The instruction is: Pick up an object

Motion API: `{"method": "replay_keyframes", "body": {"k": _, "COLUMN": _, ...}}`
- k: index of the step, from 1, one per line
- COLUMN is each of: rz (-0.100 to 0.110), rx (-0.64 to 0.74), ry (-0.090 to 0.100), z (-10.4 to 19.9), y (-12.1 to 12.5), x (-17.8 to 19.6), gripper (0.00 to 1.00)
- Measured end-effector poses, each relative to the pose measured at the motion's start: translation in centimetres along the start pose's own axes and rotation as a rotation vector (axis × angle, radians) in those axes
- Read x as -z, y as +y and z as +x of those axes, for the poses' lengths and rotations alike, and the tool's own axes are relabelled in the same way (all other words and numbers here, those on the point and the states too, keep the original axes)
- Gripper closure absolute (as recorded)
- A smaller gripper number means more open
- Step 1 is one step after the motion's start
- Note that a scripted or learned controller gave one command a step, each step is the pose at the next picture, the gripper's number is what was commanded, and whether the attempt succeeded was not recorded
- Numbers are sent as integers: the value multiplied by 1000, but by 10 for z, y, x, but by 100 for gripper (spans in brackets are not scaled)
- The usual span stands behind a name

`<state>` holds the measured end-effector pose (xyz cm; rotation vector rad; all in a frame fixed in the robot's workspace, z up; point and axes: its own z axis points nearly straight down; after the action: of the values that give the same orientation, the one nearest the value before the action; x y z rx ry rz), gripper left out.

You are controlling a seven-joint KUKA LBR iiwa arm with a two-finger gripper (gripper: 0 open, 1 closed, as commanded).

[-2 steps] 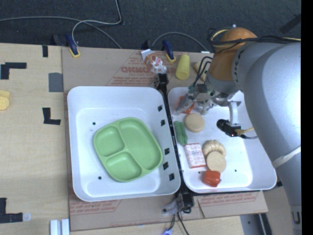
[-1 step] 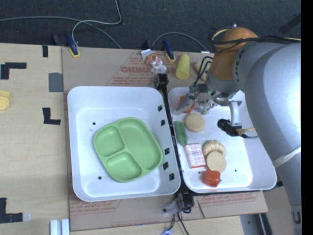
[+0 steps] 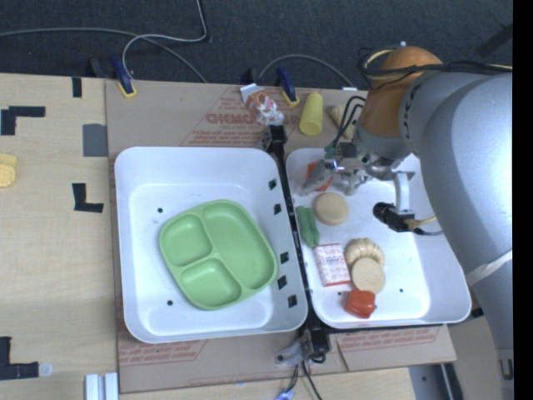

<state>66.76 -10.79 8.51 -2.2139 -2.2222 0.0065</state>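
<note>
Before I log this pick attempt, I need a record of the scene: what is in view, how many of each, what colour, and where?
Left bin: 1, white, left of centre.
Divided tray: 1, green, in the left bin.
Right bin: 1, white, beside the left bin.
Round bun: 1, tan, upper right bin.
Green strip: 1, along the right bin's left wall.
Small packet: 1, red and white, right bin.
Round pieces: 2, tan, touching, lower right bin.
Red piece: 1, right bin's near edge.
Yellow bottle: 1, on cardboard behind the bins.
Arm: 1, grey with orange band, from the right.
Gripper: 1, over the right bin's upper part.
</note>
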Motion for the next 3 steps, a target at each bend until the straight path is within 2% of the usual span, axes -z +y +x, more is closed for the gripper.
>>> {"method": "replay_keyframes", "body": {"k": 1, "rz": -8, "rx": -3, "ry": -2, "z": 6, "y": -32, "x": 1, "gripper": 0}}
{"method": "replay_keyframes", "body": {"k": 2, "rz": -19, "rx": -3, "ry": -5, "z": 5, "y": -28, "x": 15, "gripper": 100}}
{"method": "replay_keyframes", "body": {"k": 3, "rz": -10, "rx": -3, "ry": -4, "z": 5, "y": -31, "x": 11, "gripper": 0}}
